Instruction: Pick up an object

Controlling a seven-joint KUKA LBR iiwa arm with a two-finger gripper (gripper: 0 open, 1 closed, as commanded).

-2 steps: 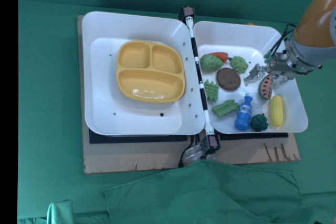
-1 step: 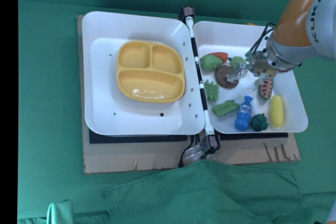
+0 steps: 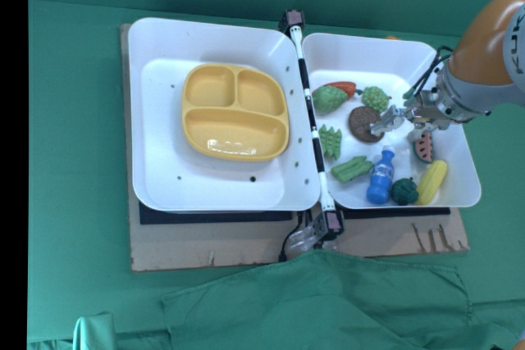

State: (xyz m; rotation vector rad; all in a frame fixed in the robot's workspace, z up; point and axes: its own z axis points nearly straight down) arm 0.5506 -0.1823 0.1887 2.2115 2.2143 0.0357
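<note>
Gripper (image 3: 392,120) over brown disc (image 3: 364,125) (right bin (image 3: 459,168))

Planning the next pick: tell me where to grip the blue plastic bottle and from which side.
Grip the blue plastic bottle across its wide lower body, descending from above. It lies flat, white cap toward the bin's far side; close across its width, though the dark green round toy crowds one side.

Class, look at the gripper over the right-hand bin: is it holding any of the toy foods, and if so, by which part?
It cannot be told. The gripper sits low beside the brown round piece, but nothing is clearly seen between its fingers.
</note>
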